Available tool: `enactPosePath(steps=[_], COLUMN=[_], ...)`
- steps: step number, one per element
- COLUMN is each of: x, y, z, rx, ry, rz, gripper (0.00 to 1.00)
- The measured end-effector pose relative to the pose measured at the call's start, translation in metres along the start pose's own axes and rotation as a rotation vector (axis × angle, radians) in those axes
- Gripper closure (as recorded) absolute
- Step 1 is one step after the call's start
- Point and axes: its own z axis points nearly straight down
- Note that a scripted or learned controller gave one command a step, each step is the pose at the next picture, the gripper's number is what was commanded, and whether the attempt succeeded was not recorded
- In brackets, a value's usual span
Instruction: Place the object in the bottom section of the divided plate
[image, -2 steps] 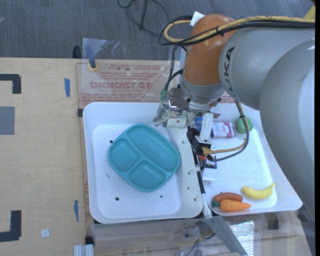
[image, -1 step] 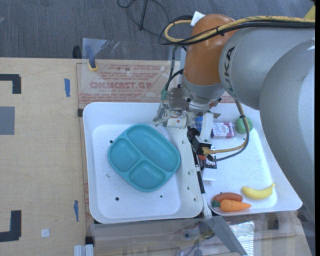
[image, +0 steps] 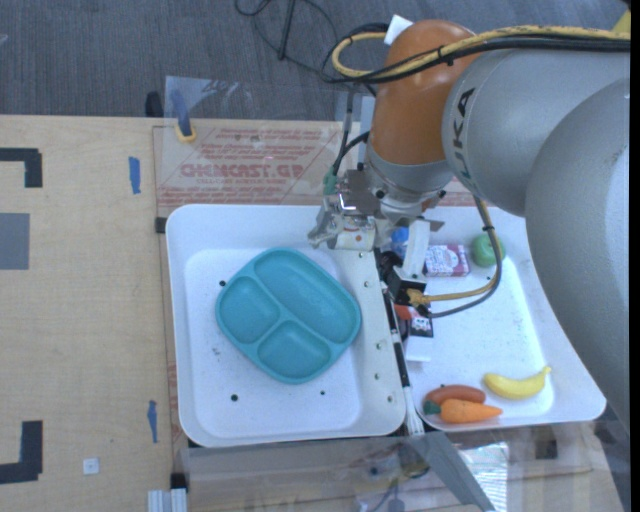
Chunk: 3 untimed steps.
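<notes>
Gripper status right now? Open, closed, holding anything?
Gripper: cannot be told from this view. It sits over the bins' divider near the blue divided plate, with no object seen in its grasp.

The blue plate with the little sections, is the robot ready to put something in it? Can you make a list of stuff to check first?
1. The blue divided plate lies flat in the left bin: ok.
2. The plate's bottom section has nothing in it: ok.
3. Something sits between the fingers of the gripper: cannot tell, the wrist hides them.
4. Gripper is over the plate: not ok, it sits at the plate's top edge near the wall between the bins.
5. Toys wait in the right bin: ok, banana, carrot, pink box.
</notes>
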Motion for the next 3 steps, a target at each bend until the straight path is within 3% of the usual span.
enactPosePath(steps=[1, 2, 3], x=[0.000, 0.004, 0.002], y=[0.000, -0.094, -0.093], z=[0.000, 0.026, 0.016], rx=[0.001, 0.004, 0.002], ry=[0.000, -0.001, -0.001], rz=[0.001, 0.080, 0.085], gripper=[0.00, 0.00, 1.00])
